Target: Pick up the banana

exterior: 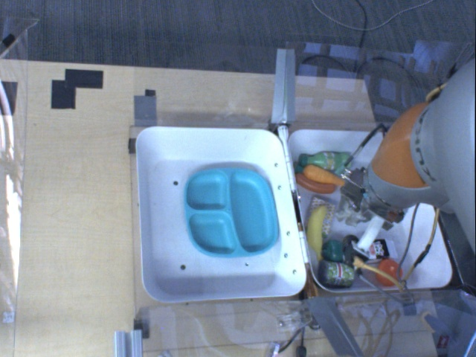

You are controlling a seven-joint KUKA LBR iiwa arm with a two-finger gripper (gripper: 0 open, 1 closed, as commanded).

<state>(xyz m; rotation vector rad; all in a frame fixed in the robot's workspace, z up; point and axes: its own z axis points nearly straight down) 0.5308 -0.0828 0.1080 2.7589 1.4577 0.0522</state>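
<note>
Yellow, the banana lies in the right bin, just left of the tool and against the bin's left wall. Its long axis runs roughly along that wall, top to bottom in the camera view, one end pointing toward the carrot above. The tool hangs beside the banana; its state cannot be determined from this view.

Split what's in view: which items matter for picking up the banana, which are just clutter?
Job:
- banana, by the left wall of the right bin
- tool, low over the right bin, just right of the banana

Clutter:
- blue divided tray in the left bin
- carrot
- green bottle
- dark green can
- red item, too small to identify
</note>
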